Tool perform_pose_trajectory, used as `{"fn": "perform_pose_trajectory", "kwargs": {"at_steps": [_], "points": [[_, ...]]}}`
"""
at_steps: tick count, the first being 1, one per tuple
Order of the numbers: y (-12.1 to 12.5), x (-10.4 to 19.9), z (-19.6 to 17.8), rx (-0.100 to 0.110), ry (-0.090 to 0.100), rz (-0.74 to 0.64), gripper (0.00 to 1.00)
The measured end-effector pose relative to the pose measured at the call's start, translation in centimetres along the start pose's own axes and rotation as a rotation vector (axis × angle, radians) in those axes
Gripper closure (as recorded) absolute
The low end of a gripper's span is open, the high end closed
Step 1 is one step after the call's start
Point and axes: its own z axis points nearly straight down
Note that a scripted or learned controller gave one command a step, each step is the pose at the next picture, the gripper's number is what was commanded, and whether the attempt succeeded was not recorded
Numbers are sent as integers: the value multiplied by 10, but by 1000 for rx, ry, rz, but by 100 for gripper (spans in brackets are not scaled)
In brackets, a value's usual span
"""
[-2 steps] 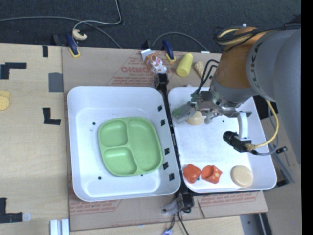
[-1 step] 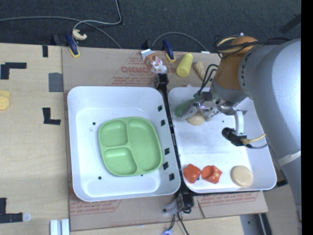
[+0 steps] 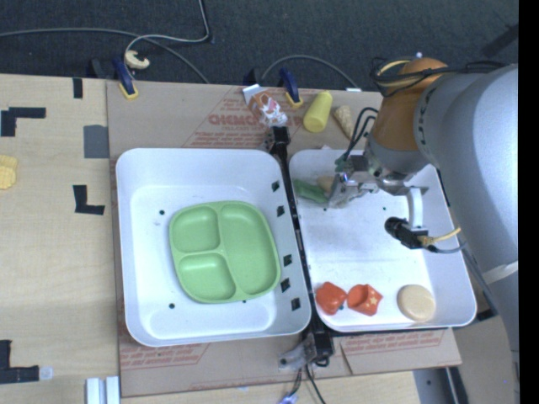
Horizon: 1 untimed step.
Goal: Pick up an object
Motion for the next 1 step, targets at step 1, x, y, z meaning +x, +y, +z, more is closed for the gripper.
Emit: {"fn": "perform_pose_trajectory", "kwargs": {"at_steps": [1], "points": [[0, 0, 0, 0, 0, 0, 0]]}}
